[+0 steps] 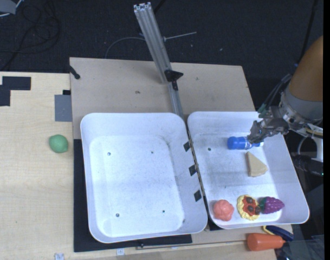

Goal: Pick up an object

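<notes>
Camera view looks down on the counter [127,85], whose two white bins sit side by side. The left bin [133,177] lies well apart from the tool, while the right bin [295,199] spreads beneath it. Reaching in from the right, the arm [308,85] angles down so the tool [257,136] meets the blue object [238,143] at its near end, touching or nearly so; whether it is wide, narrow or gripping, I cannot tell. Just below the tool lies a tan wedge [256,165]. Farther off along the bin's front rest a yellow toy [247,207], purple grapes [272,204] and a pink lump [223,210]. A green ball [59,143] sits far across the counter.
</notes>
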### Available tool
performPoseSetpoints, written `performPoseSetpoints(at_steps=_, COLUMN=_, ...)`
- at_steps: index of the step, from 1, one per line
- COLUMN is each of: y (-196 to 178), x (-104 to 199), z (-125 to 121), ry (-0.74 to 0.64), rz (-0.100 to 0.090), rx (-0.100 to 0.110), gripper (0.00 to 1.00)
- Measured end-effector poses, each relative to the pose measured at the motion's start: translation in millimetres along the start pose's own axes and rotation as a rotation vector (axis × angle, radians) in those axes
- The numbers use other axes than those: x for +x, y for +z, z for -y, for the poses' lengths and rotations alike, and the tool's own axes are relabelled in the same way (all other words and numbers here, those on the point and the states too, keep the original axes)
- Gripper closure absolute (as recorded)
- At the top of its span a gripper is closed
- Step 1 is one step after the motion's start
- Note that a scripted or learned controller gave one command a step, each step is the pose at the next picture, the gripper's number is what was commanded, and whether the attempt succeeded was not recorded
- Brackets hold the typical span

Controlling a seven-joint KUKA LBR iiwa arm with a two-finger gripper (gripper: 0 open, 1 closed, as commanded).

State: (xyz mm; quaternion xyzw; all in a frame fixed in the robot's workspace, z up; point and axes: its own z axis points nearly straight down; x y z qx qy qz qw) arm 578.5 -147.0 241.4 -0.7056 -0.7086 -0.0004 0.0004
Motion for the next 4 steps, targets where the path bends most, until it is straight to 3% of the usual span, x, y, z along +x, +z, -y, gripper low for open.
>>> performPoseSetpoints(at_steps=3, y=22, x=163, z=-19, ry=0.000, rz=0.000, rx=0.001, gripper=1.00)
performPoseSetpoints(at_steps=4, y=12, x=220, z=-31, ry=0.001, rz=0.001, rx=0.000, gripper=1.00)
